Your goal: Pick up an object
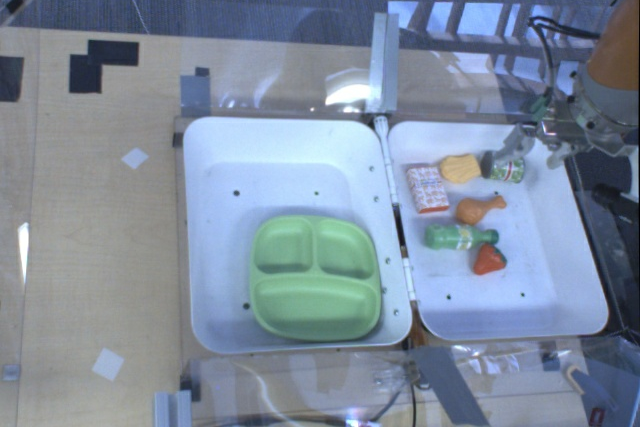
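Observation:
The right bin (560, 305) holds several small items. At its left side lies a red and white box (428, 188), with a yellow piece (460, 169) just behind it. An orange drumstick (480, 208), a green bottle (458, 236) and a red strawberry (489, 259) lie toward the middle. A small green and white can (509, 171) lies near the back. My gripper (502, 157) reaches in from the right and hangs low right at that can, between it and the yellow piece. The view does not show anything held.
The left bin (215, 205) holds a green divided plate (315, 277). A metal post (384, 65) stands behind the divider between the bins. The arm's orange band and cables (600, 75) lie over the right bin's back right corner.

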Robot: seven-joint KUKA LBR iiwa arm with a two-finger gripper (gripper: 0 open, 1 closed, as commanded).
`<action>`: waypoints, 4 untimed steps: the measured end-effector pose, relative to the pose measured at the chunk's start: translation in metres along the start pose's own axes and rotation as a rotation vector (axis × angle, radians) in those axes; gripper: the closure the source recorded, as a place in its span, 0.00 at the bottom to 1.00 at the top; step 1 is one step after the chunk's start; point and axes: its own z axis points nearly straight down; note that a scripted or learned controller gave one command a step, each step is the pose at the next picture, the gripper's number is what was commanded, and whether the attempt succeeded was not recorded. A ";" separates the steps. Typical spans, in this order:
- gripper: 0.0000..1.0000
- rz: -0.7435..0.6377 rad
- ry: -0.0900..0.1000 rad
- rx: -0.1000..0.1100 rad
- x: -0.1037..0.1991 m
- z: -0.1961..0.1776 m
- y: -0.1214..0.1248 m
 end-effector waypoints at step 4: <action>1.00 0.079 -0.002 -0.033 0.090 0.099 -0.060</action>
